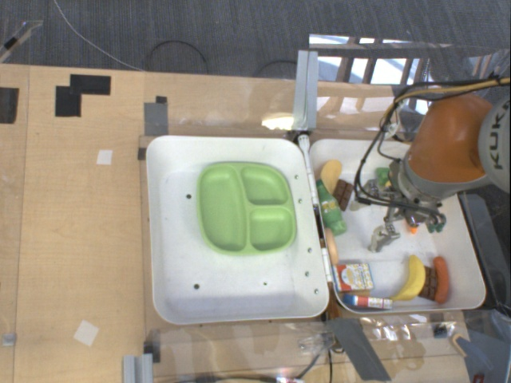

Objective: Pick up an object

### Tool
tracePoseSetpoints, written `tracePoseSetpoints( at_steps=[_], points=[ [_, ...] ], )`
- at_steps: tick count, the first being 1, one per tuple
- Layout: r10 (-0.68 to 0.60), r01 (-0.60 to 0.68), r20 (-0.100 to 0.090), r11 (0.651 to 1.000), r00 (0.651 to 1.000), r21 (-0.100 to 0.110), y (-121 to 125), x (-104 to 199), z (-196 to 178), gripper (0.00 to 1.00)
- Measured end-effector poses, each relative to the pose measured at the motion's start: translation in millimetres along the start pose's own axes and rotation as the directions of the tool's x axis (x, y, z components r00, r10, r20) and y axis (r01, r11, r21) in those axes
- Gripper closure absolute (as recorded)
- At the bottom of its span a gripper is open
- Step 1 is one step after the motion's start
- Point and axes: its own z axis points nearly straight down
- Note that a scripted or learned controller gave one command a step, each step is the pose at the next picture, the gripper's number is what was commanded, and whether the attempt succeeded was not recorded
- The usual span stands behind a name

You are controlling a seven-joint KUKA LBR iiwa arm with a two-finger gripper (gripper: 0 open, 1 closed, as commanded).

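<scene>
In the right white plastic bin (471,294), a curved yellow banana (410,279) lies at 5 o'clock. The metal two-finger gripper (385,238) hangs mid-bin, fingers slightly spread around nothing. At 9 o'clock beyond, the green divided plate (243,207) fills the left bin (172,294).

Yellow banana (411,279) in right bin (471,294)

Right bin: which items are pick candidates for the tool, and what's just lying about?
Pick candidates, right bin:
- banana
- brown item beside it
- small carton
- marker
- green bottle
- yellow item
The tool hangs over bare bin floor.

Lying about:
- green divided tray in the left bin
</scene>
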Motion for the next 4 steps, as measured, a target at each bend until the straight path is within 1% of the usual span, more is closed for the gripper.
tracePoseSetpoints(
  at_steps=[1, 2, 3, 4],
  points=[
    [-0.395, 0.395, -0.007, 0.919, 0.919, -0.003, -46.3, 39.4, -8.4, 0.00],
    [-0.400, 0.399, 0.001, 0.917, 0.917, 0.005, -13.8, 62.0, -2.2, 0.00],
    [-0.481, 0.481, -0.002, 0.877, 0.877, -0.002, -55.0, -35.6, 2.4, 0.00],
    [-0.477, 0.477, 0.012, 0.879, 0.879, 0.008, -54.4, -41.1, -13.9, 1.00]
  ],
)
